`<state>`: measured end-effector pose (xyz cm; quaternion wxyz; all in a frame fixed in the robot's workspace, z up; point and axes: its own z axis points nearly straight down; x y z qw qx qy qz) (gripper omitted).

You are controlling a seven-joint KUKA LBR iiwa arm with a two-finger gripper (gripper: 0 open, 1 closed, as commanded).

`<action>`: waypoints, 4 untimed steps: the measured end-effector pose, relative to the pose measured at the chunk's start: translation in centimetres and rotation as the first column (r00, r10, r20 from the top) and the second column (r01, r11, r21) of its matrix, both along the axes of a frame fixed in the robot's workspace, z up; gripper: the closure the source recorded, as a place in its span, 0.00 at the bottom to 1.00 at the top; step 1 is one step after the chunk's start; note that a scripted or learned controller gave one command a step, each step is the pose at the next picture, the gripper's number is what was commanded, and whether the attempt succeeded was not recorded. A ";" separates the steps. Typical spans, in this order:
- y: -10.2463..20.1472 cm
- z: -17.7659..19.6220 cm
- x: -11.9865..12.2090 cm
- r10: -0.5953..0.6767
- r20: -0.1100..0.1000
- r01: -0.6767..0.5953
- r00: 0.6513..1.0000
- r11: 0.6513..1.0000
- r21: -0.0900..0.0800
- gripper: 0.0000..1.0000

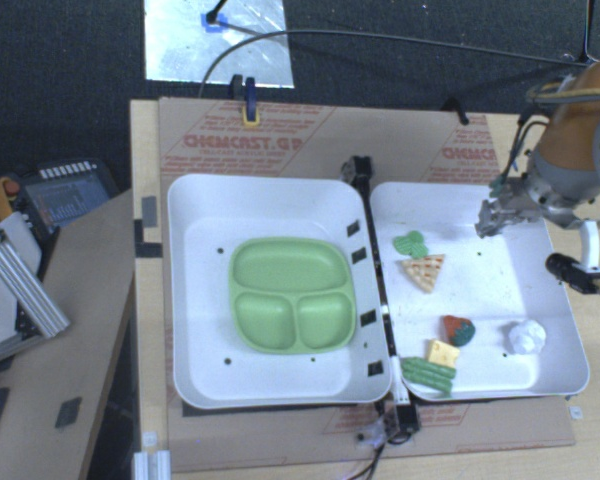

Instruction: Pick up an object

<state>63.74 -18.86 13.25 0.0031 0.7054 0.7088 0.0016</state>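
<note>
The right bin (pixel 550 268) holds several toy foods. A green leafy piece (pixel 410 243) lies beside a tan waffle wedge (pixel 424 270) near the divider. Lower down sit a red strawberry (pixel 457 329), a yellow cheese block (pixel 442 353) and a green bean pod (pixel 427 374). A crumpled white object (pixel 526 337) rests at the lower right. My gripper (pixel 492 216) hangs over the bin's upper right part, to the right of the leafy piece and apart from every item. I see nothing held in it.
The left bin (pixel 195 218) carries a green three-compartment plate (pixel 290 293). A black divider with clips (pixel 370 268) runs between the bins. A black fitting (pixel 570 268) juts in at the right bin's edge. Cables trail behind the bench.
</note>
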 end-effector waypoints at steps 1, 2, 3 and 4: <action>-0.2 4.4 0.1 -0.001 0.000 0.001 1.000 1.000 0.000 1.00; -0.2 7.8 0.2 -0.001 -0.001 0.001 1.000 1.000 0.000 1.00; 4.9 7.3 0.1 0.003 -0.006 -0.003 1.000 1.000 0.003 1.00; 9.7 6.7 -0.5 0.004 -0.007 -0.004 1.000 1.000 0.004 1.00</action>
